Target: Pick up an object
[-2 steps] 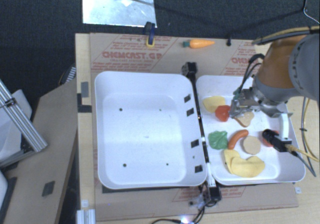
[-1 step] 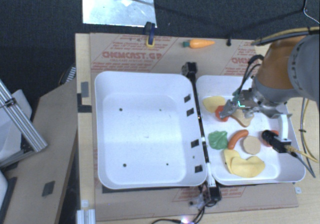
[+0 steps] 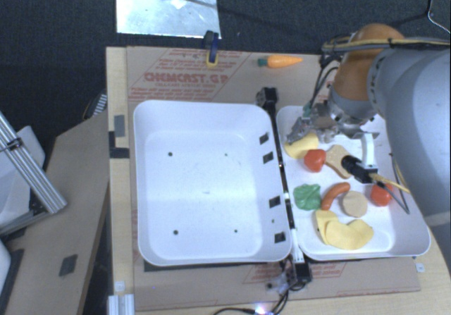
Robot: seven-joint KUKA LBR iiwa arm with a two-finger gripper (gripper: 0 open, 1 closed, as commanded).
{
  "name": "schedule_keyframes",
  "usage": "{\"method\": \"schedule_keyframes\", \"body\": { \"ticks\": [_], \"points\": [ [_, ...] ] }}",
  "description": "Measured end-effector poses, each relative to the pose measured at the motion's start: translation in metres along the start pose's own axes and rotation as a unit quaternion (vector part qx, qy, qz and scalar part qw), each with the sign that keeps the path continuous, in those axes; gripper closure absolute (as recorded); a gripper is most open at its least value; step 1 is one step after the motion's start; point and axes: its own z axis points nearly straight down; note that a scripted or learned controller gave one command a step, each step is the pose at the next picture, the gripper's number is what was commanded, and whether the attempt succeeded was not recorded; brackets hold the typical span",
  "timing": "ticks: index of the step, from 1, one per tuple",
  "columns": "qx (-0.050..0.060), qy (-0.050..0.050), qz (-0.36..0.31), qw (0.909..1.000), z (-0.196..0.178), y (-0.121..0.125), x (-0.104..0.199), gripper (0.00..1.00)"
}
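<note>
My gripper hangs low over the far left part of the right bin, just above a yellow wedge. Whether it touches the wedge is unclear. Next to the wedge lie a red tomato and a tan bread slice. Nearer the front are a green leafy piece, an orange-red sausage, a beige round piece, a small red piece and a large yellow piece.
The left bin stands beside the right one, with black clips along the shared edge. An orange carrot lies on the cardboard behind the bins. A blue and yellow clamp sits at the cardboard's far edge.
</note>
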Motion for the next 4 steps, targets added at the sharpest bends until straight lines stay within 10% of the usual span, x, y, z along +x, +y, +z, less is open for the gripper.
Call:
{"method": "schedule_keyframes", "body": {
  "ticks": [1, 2, 3, 4],
  "points": [
    [-0.001, -0.001, 0.000, 1.0000, -0.014, 0.000, -0.002, 1.00],
    [0.000, 0.000, 0.001, 1.0000, -0.024, 0.010, 0.007, 1.00],
    [0.001, 0.000, 0.001, 1.0000, -0.024, 0.009, 0.007, 0.00],
    [-0.001, -0.001, 0.004, 1.0000, -0.004, -0.011, -0.037, 0.00]
  ]
}}
